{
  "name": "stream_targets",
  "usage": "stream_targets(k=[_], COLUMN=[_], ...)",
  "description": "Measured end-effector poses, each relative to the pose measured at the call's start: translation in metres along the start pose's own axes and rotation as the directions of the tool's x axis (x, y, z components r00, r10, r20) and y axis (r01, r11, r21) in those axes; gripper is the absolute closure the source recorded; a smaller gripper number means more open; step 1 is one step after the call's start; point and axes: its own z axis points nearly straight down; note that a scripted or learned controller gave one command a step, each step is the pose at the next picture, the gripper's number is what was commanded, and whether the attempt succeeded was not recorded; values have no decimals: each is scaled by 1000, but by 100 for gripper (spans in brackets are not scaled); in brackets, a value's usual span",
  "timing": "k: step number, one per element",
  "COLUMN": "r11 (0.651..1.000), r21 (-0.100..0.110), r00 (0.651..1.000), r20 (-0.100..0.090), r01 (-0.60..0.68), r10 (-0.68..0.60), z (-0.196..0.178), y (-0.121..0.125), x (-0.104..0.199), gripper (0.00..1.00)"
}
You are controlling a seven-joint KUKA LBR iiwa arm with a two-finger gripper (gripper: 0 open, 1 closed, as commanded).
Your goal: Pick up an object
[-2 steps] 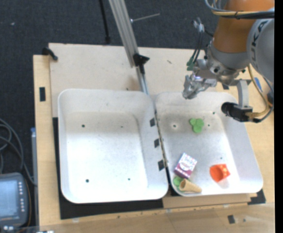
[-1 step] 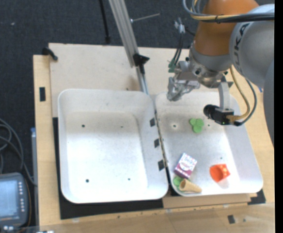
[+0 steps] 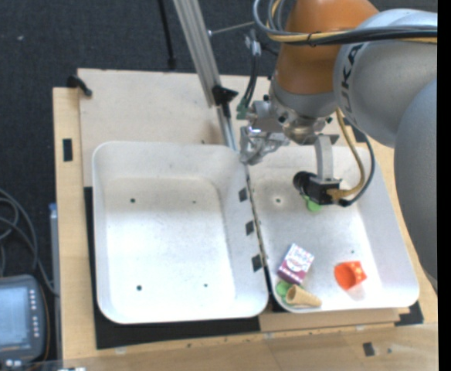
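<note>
White bins sit side by side on the bench in the camera view, and the left bin (image 3: 171,230) holds nothing I can make out but a few dark specks. Every object lies in the right bin (image 3: 380,230): a purple-and-white box (image 3: 296,263) near the divider, an orange piece (image 3: 350,274) to its right, a tan cone (image 3: 305,297) with a green bit at its left end against the near rim, and a small green thing (image 3: 313,203) farther back, partly hidden by a dark fitting on the arm.

The gripper (image 3: 253,150) hangs at the far end of the divider between the bins, over the right bin's far left corner. Its tip is small and blurred against the rim, so I cannot tell how the jaws stand, and nothing is visibly between them.

By my judgement the pick has not been made: all items rest on the bin floor. The box, orange piece and cone lie well apart from the gripper, toward the near side; the green thing is nearer, to its right.
</note>
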Motion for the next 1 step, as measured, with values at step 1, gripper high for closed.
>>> stream_targets(k=[1], r11=[1000], r21=[1], r00=[1000], r20=[1], r01=[-1], r10=[1], z=[26], y=[-13], x=[45], gripper=[100])
